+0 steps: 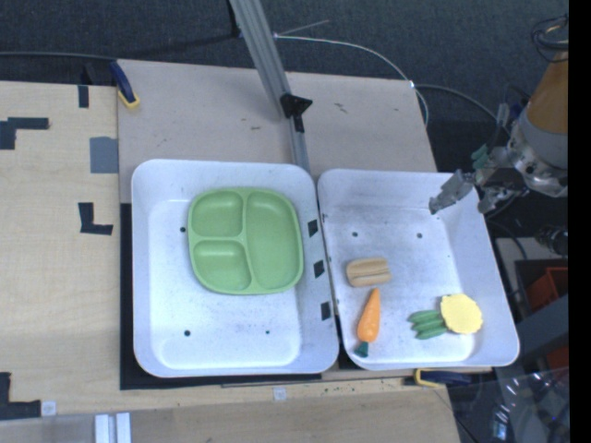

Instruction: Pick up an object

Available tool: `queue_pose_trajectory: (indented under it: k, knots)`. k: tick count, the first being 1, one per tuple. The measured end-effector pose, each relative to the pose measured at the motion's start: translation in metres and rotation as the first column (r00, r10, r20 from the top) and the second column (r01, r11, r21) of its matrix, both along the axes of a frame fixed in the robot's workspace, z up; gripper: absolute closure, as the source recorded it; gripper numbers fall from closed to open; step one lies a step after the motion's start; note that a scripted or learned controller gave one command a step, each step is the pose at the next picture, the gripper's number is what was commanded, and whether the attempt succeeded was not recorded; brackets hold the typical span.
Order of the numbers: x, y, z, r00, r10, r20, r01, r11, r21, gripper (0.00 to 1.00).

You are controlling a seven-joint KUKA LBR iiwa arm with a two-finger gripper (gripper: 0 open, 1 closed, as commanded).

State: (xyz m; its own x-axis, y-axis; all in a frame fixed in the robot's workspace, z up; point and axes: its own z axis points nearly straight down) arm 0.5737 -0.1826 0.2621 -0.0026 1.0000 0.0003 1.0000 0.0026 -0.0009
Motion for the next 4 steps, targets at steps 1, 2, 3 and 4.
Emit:
queue_pose_trajectory:
  k: [1,2,3,4]
  knots:
    - [0.000,0.000,0.000,1.000,0.000,0.000,0.000,1.000,0.000,0.00]
    - [-0.005,-0.002,-0.064,1.000,-0.002,-0.007,0.002,1.000,0.000,0.00]
    - [-0.009,0.009,-0.115,1.000,-0.001,-0.006,0.001,1.000,0.001,0.00]
    - [-0.011,0.010,-0.170,1.000,-0.001,-0.006,0.001,1.000,0.000,0.00]
